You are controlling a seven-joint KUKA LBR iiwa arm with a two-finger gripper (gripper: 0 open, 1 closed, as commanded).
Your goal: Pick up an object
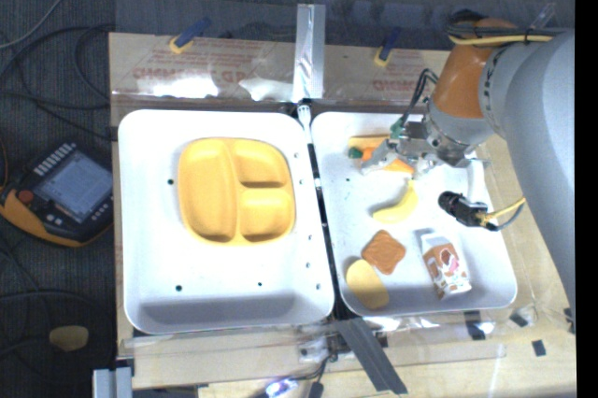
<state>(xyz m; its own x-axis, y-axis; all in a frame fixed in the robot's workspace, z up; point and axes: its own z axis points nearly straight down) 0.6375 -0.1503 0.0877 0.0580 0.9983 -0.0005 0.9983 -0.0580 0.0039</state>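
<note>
The gripper is low in the right bin, at its far end, over an orange carrot-like piece — whether the fingers are wide or narrow I cannot tell, so no object looks picked up yet. Nearer than the carrot lie a banana, a brown cookie, a small carton and a yellow round piece — all close together, so a neighbour may get pushed.

Both bins are plain white, the left bin and the right bin alike. A yellow divided tray lies in the left one. In the right: a pale yellow banana, a brown waffle-like square with a grid pattern, a tan yellow round piece, a white carton printed in red and brown, and an orange carrot. The arm is grey with an orange band. The bench is light brown.
</note>
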